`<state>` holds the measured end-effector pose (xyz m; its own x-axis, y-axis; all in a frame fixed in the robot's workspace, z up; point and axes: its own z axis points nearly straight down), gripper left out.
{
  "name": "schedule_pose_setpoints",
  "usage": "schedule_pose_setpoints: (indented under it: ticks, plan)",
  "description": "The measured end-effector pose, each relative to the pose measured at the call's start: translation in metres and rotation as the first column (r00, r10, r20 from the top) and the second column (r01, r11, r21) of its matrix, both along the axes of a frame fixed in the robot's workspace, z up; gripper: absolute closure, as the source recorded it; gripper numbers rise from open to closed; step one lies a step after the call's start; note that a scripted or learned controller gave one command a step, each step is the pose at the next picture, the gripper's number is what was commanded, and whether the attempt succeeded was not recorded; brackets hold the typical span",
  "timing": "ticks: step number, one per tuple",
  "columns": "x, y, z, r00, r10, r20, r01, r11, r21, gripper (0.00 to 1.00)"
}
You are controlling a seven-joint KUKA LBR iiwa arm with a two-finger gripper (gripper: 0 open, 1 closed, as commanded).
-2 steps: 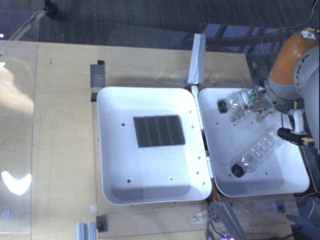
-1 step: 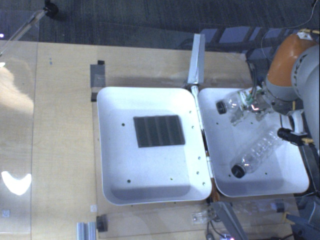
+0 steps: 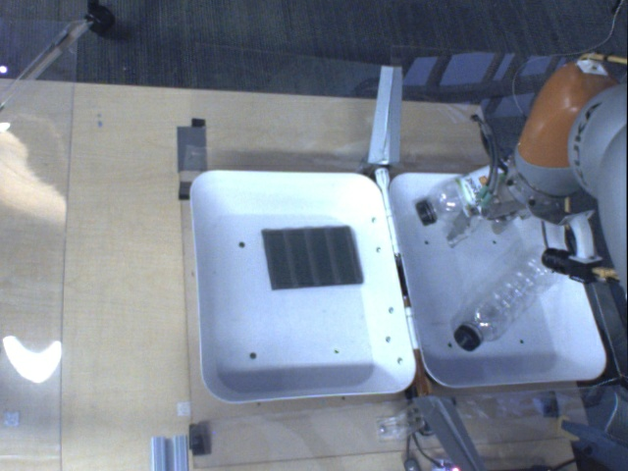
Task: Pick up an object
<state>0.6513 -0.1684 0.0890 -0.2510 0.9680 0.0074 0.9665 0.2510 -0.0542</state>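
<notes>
Where the grey arm with its orange band (image 3: 551, 116) reaches in from the right, its two-finger gripper (image 3: 488, 196) is down at the far end of the right-hand shallow white bin (image 3: 579, 356), right against a clear, crumpled plastic bottle with a black cap (image 3: 446, 207). That bottle lies on its side in the bin's far-left part, cap pointing toward the divider between the bins, and the gripper sits at its other end; whether the fingers are spread or closed, and whether the bottle is between them, cannot be made out.

A second clear plastic bottle with a dark cap (image 3: 500, 307) lies slantwise nearer the front of the same bin, cap toward the near-left corner, well apart from the gripper.

The left-hand white bin (image 3: 226, 351), rounded at its corners and smooth, holds a dark ribbed rectangular mat (image 3: 312, 257) lying flat near its middle.

Both bins rest on a pale wooden bench (image 3: 108, 263). A grey metal rail (image 3: 384, 116) runs back from the gap between them, and a small dark bracket (image 3: 192, 150) stands beside the left bin's far-left corner.
</notes>
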Motion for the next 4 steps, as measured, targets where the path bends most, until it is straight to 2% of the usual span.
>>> schedule_pose_setpoints:
  ticks: [1,2,3,4]
  plan:
    - [-0.01,0.014,-0.002,0.993,0.114,0.041,-0.115,0.993,0.0,0.0]
    - [0.002,0.007,-0.004,0.992,0.128,-0.005,-0.128,0.992,0.015,0.0]
    - [-0.022,0.002,0.016,0.992,0.114,0.058,-0.114,0.993,0.005,0.0]
    - [0.009,-0.032,-0.004,0.995,0.094,0.023,-0.094,0.996,0.008,0.0]
